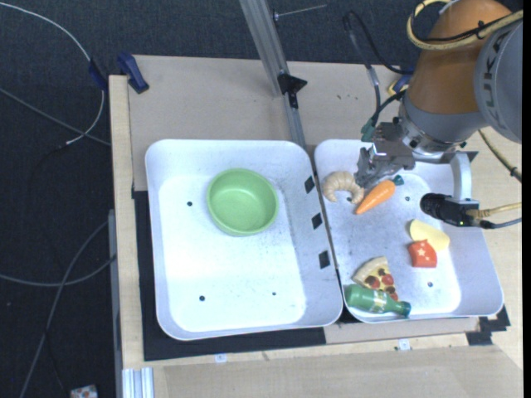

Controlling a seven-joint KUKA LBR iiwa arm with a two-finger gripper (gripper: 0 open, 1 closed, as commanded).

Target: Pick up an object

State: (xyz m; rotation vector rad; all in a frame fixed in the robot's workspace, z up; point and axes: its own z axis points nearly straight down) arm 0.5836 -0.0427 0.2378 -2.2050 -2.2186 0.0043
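Observation:
My gripper [373, 172] hangs low over the back of the right bin [465, 293], at the end of the grey arm with its orange band. An orange carrot [376, 196] lies tilted directly below and in front of it, its upper end at the gripper's tip. A tan croissant [339, 184] rests just to the left of the carrot, next to the gripper. Whether the gripper touches either one cannot be made out.
The right bin also holds a yellow piece [429, 231], a red piece [423, 254], a pizza slice [375, 273] and a green bottle [377, 300] at the front. A green bowl [241, 200] sits in the left bin [178, 305]. A metal post [270, 36] rises behind.

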